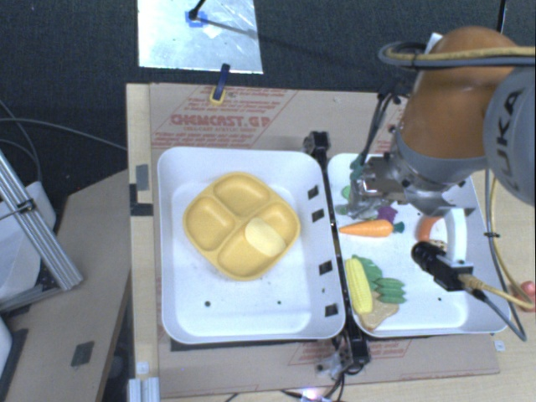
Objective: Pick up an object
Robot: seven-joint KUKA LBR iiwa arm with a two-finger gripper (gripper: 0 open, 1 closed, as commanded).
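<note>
I see left shallow white plastic bin [180, 308] holding yellow four-compartment plate [240, 223]; pale yellow oval piece lies in its right compartment. Right white bin [435, 312] holds yellow toy corn cob with green leaves [361, 281] near front, orange toy carrot [366, 229] above it. Metal two-finger gripper [366, 193] sits low, just beside carrot's upper side. Claw state: I cannot tell.

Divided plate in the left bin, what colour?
Yellow. The divided plate shows clearly in the camera view, lying in the left bin.
</note>
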